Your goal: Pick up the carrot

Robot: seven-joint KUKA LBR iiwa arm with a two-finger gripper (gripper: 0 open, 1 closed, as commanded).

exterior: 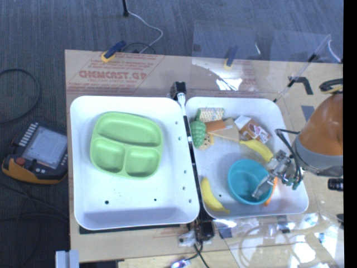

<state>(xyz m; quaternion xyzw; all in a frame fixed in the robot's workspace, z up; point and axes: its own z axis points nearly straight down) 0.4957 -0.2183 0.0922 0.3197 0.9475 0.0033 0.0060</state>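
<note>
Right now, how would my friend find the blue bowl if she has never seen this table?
Look at the right white bin, the crowded one near the robot arm. Near its front edge, towards the right, sits the blue bowl, with the gripper at its rim. It is the only round, hollow, blue thing there; the bananas beside it are long and yellow.

Smooth glossy white plastic bins [134, 214]; matt green plastic tray [126, 144]; shiny blue plastic bowl [245, 180]; bench [111, 74] of brown board; metal gripper [266, 186].

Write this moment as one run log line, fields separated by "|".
gripper over rim of blue bowl, right bin | carrot beside its fingers, grasp unconfirmed | green tray in left bin
</note>
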